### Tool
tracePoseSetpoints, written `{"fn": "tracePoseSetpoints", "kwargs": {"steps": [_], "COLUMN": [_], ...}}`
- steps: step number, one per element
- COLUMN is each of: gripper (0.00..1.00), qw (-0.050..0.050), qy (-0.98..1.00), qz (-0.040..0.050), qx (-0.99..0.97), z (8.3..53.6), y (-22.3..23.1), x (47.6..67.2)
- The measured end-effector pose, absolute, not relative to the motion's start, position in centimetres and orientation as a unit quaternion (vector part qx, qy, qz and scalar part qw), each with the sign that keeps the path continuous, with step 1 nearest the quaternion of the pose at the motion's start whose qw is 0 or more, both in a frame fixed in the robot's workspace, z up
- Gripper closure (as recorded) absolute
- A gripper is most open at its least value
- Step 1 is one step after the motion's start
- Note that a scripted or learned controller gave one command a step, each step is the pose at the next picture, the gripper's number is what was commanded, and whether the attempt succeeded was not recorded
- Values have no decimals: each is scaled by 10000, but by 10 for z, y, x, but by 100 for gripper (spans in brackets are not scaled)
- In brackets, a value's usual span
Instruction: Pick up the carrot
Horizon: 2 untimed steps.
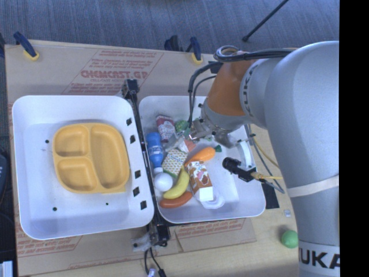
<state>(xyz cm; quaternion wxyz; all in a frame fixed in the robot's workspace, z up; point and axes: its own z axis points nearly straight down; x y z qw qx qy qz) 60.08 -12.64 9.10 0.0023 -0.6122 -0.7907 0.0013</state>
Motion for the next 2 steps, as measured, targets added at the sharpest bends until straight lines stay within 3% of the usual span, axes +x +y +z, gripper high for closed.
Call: {"fn": "tracePoseSetpoints", "kwargs": {"steps": [1, 2], "gripper": [0, 100], "qw": [20, 20], "qy": [-9010, -9019], "qz": [7, 10], "qx": [-4337, -4320], "z": [92, 102], "y": [-190, -190], "x": [583, 584]}}
